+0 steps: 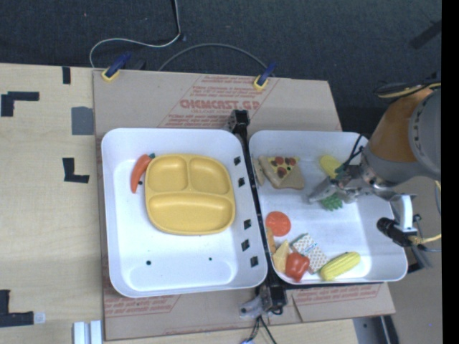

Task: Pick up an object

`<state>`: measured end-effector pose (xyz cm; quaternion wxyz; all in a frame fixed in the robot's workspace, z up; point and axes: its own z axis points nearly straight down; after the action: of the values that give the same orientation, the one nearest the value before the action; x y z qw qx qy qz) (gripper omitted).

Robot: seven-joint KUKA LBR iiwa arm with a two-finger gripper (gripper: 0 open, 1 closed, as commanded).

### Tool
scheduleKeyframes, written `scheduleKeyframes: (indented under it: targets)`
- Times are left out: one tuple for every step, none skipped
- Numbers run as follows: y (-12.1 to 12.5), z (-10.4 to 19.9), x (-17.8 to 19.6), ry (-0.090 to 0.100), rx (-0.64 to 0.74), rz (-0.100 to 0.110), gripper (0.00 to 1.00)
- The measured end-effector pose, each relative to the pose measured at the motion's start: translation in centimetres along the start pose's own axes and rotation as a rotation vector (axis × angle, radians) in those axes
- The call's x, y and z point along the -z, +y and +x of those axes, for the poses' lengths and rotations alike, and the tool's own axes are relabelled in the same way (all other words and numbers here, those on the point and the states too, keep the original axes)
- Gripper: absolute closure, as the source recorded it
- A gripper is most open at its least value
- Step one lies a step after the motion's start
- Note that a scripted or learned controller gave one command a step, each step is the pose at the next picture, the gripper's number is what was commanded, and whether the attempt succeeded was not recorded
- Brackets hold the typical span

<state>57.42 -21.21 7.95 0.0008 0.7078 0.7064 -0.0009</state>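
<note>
My gripper (323, 193) reaches in from the right and sits low in the right bin (366, 224), near its middle. A small green toy (333, 204) lies right under it, partly covered. A pizza slice (281, 172) lies to the gripper's left, and a small yellow piece (329, 165) sits just behind it. Toward the bin's front lie an orange round fruit (278, 223), a red pepper (296, 264), a corn cob (338, 265), a checkered piece (309, 248) and a pale yellow wedge (280, 251).
The left bin (122, 213) holds a yellow divided plate (191, 193) and a carrot (139, 171) at its back left. A black divider rail (247, 206) separates the bins. The grey arm (412, 149) with its orange band hangs over the right bin's right edge.
</note>
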Motion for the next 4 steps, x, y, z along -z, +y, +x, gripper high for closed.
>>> scheduleKeyframes:
  targets:
    - [8.1,4.6,0.5,0.002,0.006,0.016,0.0]
    - [9.4,-1.5,5.7,0.0,-0.001,-0.001,0.0]
    - [3.3,0.9,0.4,0.001,0.002,0.002,0.0]
    - [3.7,0.9,1.8,0.001,0.003,-0.004,1.0]
